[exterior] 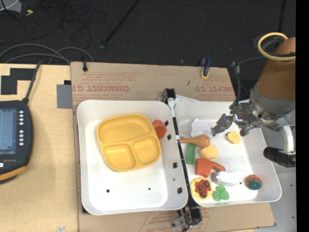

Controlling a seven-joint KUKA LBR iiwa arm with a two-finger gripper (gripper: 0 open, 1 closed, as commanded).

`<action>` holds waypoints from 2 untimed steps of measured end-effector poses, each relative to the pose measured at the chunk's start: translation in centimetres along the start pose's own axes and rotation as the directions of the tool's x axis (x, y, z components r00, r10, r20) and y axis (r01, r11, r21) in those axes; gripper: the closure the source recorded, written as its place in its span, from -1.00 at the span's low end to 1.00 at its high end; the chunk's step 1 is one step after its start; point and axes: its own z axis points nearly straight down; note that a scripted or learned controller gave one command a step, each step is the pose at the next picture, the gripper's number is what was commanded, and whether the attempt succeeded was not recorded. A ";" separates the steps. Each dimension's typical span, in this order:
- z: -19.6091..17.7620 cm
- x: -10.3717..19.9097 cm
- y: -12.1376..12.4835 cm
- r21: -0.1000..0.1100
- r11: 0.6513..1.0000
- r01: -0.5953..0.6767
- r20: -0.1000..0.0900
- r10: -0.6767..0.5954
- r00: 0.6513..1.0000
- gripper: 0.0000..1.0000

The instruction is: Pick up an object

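My gripper (233, 127) hangs open over the upper part of the right bin (270, 190), its dark fingers spread to either side. A small yellow piece (234, 137) lies just below the fingertips, with nothing gripped. To the left lie a white crumpled item (200, 127), a tan drumstick (196, 140), a green pickle (190, 153) and a yellow chip (209, 152). Further down sit an orange carrot (207, 166), a white bottle (227, 179), a red strawberry (253, 181), a pizza slice (202, 187) and a green leaf (221, 194).
The left bin (91, 178) holds a yellow divided plate (129, 141) and a red tomato (159, 128) beside the black divider (177, 144). A teach pendant (12, 134) rests on the wooden bench at far left. Cables run across the dark floor behind.
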 end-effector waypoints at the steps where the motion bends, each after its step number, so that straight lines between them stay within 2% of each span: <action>1: 13.6 2.2 -3.0 0.014 1.000 0.001 -0.004 -0.001 1.000 -1.00; 2: 11.8 1.8 -2.7 0.002 1.000 -0.008 -0.001 0.008 1.000 1.00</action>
